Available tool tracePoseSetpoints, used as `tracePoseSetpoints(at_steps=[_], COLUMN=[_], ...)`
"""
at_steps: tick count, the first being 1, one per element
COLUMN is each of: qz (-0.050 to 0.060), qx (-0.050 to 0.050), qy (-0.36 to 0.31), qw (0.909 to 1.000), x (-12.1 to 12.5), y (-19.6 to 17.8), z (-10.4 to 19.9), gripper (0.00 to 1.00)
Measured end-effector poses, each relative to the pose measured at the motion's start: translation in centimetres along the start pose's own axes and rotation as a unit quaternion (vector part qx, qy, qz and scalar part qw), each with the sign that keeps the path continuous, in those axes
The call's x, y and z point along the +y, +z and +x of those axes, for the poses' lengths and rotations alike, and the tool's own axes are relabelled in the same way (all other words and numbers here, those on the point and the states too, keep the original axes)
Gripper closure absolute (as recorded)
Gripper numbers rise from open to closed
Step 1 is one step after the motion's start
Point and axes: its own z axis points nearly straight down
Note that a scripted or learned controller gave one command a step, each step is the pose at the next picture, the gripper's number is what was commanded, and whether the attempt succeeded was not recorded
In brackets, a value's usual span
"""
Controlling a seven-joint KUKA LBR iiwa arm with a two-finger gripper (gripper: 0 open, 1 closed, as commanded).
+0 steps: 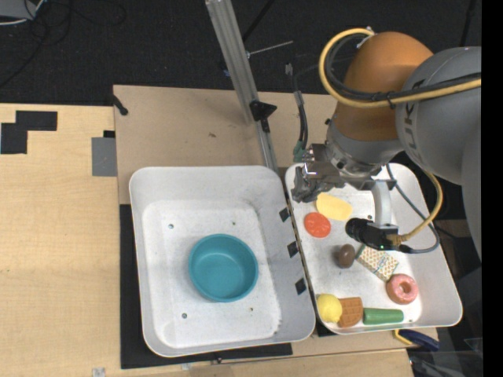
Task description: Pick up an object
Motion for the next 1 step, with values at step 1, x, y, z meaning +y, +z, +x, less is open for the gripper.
tracePoseSetpoints(at_steps=[1], qz=[0.000], qx=[0.000], qy=[0.000], qw=[1.0000], x=[-0.53], y=[0.37], z=[5.12], gripper=[1.00])
